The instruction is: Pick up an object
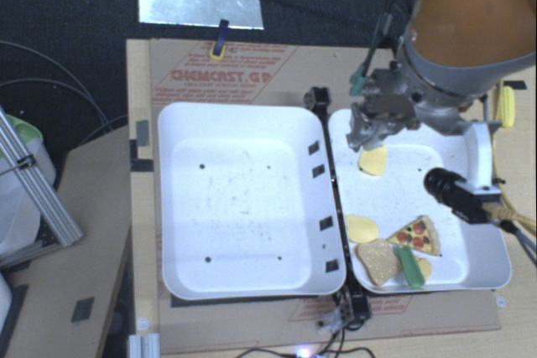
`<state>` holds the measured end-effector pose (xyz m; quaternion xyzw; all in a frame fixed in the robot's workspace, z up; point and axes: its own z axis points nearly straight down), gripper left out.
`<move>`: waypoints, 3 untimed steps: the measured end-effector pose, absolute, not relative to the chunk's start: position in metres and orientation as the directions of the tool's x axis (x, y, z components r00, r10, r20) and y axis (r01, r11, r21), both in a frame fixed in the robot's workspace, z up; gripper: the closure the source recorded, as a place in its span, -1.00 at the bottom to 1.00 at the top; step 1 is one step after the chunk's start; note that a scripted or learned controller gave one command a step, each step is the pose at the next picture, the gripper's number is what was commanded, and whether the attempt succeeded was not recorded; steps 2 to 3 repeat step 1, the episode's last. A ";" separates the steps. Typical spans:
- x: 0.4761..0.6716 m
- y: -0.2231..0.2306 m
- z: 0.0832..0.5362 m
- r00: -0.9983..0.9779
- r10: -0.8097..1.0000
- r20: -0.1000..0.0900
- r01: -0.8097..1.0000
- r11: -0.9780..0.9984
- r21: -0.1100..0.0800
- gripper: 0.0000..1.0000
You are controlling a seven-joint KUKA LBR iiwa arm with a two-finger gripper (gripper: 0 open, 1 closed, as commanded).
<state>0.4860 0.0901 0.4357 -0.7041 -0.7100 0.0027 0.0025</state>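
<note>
- Camera view, from above at a slant: two shallow white plastic bins sit side by side on a cardboard-covered tabletop [243, 67]. The left bin [243, 260] and the right bin [482, 260] touch along their shared edge.
- The grey arm with an orange band [474, 4] reaches in from the right. Its claw [369, 134] hangs at the right bin's far left corner, just above a pale yellow rounded food piece [374, 161].
- Whether the claw is spread or pressed together cannot be told.
- Step in hand, as a judgement: closing in on that yellow piece. Next calls for a short descent and a grip.
- Counted in the right bin: two pale yellow pieces, the second being a flat yellow disc [362, 227]; one toast-coloured bread slice [377, 261]; one toy pizza wedge [417, 236]; one green stick [410, 267].
</note>
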 end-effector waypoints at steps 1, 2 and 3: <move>0.488 0.087 0.453 -0.010 1.000 0.001 1.000 0.010 0.006 1.00; 0.488 0.087 0.453 -0.010 1.000 0.001 1.000 0.010 0.006 1.00; 0.488 0.087 0.453 -0.010 1.000 0.001 1.000 0.010 0.006 1.00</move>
